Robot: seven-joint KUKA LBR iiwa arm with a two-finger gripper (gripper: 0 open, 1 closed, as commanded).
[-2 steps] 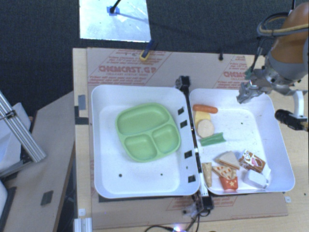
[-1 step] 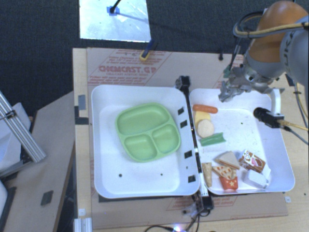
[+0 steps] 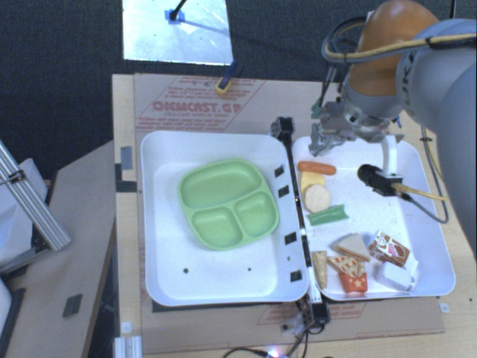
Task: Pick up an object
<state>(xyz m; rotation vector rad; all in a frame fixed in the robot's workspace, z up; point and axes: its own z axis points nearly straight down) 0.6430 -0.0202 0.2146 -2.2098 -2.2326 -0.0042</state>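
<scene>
Small orange carrot [image 3: 317, 168], lying flat

Red print "CHEMCAST GP" on the brown board [image 3: 195, 104] behind the bins

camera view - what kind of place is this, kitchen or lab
Likely a robot lab test bench, not a kitchen: a robot arm reaches over two white bins, which hold a green divided tray and toy food.

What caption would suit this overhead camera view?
Robot gripper hovers over toy foods in the right bin; a green divided tray sits in the left bin.
</scene>
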